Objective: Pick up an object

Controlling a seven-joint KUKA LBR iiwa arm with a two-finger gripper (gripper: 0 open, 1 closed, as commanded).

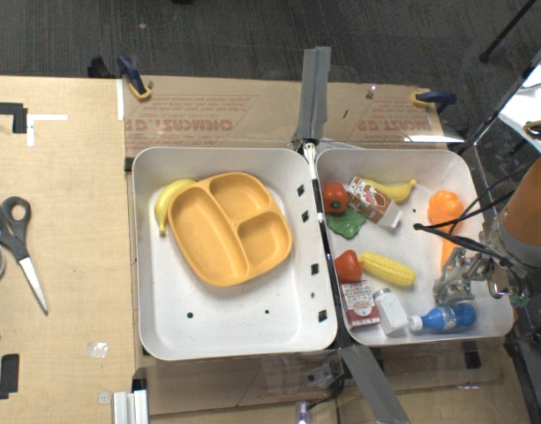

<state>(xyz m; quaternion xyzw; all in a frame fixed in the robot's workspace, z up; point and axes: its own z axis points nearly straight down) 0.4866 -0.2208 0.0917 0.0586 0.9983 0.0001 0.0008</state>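
Note:
My gripper (457, 278) hangs over the right part of the right bin (462, 162), reaching in from the right edge. It sits just above a blue bottle (447, 318) lying near the bin's front wall and just below an orange pepper (444, 208). Left of it lies a yellow corn cob (386, 268). Nothing can be seen held in the gripper. The metal parts are small and cluttered against the bin floor.
The right bin also holds a tomato (334, 198), a green piece (346, 225), a small carton (373, 200), a banana (395, 188), a red piece (347, 264), a red-labelled carton (360, 304) and a white bottle (391, 311). The left bin (164, 325) bears an orange divided plate (230, 228) and a banana (169, 200). Scissors (18, 246) lie on the bench at left.

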